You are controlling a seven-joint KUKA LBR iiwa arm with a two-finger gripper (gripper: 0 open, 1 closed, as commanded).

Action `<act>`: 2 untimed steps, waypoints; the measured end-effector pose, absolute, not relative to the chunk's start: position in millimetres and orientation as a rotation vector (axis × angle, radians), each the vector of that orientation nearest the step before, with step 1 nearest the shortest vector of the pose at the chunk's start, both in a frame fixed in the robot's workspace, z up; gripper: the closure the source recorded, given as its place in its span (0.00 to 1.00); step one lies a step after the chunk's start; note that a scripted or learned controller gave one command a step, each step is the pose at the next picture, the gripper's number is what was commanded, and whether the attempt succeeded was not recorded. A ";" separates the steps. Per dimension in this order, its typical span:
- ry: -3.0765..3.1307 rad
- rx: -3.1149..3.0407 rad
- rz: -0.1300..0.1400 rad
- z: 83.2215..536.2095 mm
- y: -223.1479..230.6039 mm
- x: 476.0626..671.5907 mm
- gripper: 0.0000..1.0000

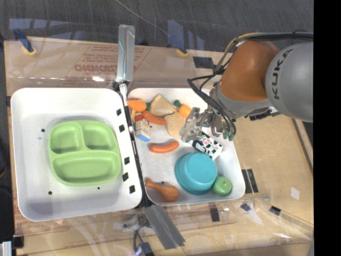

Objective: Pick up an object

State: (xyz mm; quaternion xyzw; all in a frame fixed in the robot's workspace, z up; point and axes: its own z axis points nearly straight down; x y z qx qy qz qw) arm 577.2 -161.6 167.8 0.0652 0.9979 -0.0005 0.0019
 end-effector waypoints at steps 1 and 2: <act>3.135 -0.056 0.011 92.0 -173.4 533.4 1.00; 3.110 0.406 0.001 171.6 -108.5 537.3 1.00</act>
